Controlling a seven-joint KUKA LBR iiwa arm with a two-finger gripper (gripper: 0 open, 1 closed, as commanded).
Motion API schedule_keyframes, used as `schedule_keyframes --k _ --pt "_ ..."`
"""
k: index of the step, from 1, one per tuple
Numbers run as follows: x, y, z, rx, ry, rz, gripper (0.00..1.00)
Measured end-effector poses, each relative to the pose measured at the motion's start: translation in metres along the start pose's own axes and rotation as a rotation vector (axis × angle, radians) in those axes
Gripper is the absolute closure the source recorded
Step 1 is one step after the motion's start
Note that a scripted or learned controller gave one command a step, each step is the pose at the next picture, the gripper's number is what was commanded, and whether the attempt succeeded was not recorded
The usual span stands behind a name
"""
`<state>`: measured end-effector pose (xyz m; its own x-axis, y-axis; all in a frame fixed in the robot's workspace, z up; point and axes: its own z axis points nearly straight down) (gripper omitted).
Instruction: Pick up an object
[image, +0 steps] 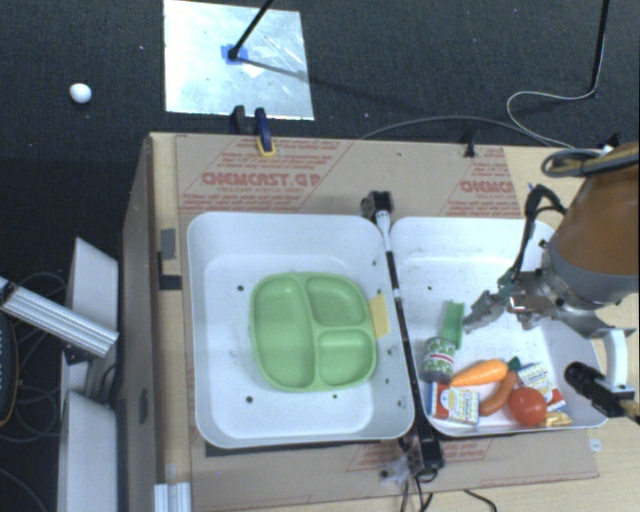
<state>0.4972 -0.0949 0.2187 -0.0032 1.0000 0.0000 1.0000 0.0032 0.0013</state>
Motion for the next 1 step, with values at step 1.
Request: schedule_keyframes --k 1 --pt "-0.0122 -0.0044 0.1092 -0.018 -0.006 0.004 0.0"
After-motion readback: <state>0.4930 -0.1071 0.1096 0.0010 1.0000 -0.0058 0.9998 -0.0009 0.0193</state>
